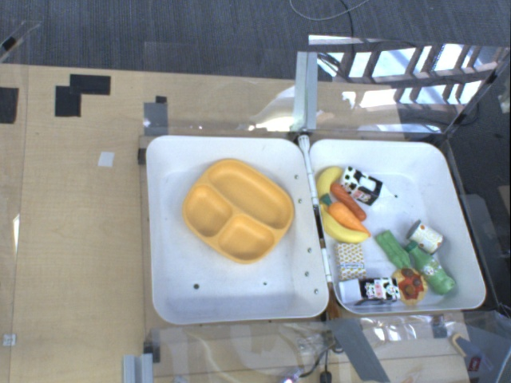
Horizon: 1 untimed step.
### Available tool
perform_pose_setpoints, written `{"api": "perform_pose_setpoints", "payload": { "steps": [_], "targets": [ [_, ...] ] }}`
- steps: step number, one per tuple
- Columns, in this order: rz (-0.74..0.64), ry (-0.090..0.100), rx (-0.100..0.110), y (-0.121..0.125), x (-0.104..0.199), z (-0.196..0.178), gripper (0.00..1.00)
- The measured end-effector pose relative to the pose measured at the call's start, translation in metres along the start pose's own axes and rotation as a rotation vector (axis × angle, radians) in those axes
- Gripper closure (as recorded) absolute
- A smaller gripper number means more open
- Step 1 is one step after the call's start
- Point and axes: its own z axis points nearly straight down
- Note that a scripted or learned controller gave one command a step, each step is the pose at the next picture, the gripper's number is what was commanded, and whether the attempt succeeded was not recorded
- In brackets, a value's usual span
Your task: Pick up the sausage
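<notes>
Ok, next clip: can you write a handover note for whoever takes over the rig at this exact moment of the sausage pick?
Sausage: apparently the reddish piece lying in the right bin, on top of the banana, alongside the carrot and close to a cow-print carton.
Done: nothing so far; the sausage lies in the pile, not lifted.
Left: the whole pick, meaning approach, grasp and lift.
Caution: it is tightly packed, so the fingers may well catch the carrot or banana too.
Left bin: holds a yellow divided plate, not part of this job.
</notes>
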Motion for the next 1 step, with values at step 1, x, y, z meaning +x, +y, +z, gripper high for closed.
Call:
{"api": "perform_pose_setpoints", "payload": {
  "steps": [1],
  "targets": [
    [-0.281,0.009,0.015,-0.0663,0.0272,0.0233,1.00]
  ]
}}
